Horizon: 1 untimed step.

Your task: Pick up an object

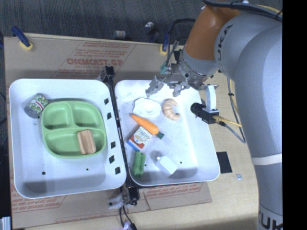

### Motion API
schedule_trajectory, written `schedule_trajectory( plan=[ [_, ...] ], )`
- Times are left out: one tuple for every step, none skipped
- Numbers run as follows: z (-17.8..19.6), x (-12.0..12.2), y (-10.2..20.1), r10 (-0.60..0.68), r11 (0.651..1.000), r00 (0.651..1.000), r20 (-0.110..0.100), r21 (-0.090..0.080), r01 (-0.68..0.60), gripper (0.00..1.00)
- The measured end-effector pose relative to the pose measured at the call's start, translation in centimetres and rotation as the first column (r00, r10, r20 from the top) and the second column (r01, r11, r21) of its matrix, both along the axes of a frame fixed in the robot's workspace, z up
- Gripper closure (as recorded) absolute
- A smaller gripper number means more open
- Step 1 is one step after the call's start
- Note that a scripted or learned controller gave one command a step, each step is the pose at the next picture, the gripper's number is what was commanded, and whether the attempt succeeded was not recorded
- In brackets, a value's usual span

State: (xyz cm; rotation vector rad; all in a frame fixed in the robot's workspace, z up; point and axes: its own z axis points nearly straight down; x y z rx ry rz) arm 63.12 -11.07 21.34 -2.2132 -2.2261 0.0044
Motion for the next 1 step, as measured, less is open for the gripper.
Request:
schedule_trajectory(
  plan=[
    [1.04, 0.05, 0.1, 0.004, 1.0, 1.0, -0.001, 0.001, -0.004, 1.0]
  ],
)
